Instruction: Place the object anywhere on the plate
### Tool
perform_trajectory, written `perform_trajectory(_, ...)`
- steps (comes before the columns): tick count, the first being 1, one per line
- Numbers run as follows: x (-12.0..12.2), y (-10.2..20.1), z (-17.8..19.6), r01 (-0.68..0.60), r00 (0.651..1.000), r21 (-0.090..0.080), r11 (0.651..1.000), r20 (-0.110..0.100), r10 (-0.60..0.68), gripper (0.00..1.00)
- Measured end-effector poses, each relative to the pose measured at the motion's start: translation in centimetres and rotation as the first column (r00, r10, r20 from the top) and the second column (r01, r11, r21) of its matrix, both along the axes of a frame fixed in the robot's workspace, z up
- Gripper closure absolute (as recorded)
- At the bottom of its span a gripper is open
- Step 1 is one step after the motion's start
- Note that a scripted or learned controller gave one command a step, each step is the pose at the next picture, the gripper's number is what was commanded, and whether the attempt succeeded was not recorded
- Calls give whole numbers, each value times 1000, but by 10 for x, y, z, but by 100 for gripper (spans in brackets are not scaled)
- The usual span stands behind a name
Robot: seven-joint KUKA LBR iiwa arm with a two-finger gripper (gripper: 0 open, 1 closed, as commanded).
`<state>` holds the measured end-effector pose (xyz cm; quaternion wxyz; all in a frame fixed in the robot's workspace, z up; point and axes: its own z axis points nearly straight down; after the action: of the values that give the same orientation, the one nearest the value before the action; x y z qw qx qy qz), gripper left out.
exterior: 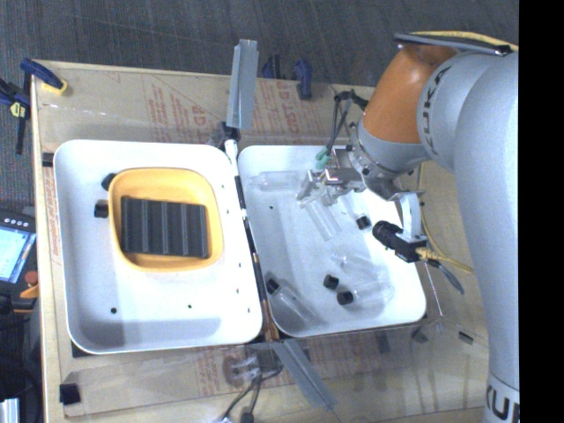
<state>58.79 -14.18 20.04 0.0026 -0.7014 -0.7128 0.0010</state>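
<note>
A yellow plate (167, 180) with rounded corners rests in the left bin (132, 329). On its middle lies a dark grey ribbed block (165, 227), flat and square to the plate. My gripper (319, 184) hangs over the upper part of the right bin (407, 305), well to the right of the plate. It sits among clear plastic pieces, and its tips blend into them. I see nothing clearly held in it.
Several clear plastic pieces (361, 267) with small black caps (331, 282) lie scattered in the right bin. Two small black bits (100, 209) sit left of the plate. The grey arm (467, 148) covers the right side. A ridge (247, 236) divides the bins.
</note>
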Motion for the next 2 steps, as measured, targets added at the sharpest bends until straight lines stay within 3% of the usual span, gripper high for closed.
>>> perform_trajectory(1, 3, 64, 15, -243, 970, 0, 970, 0, 243, 100)
perform_trajectory(2, 31, 159, 6, -464, 886, -2, 886, 4, 464, 100)
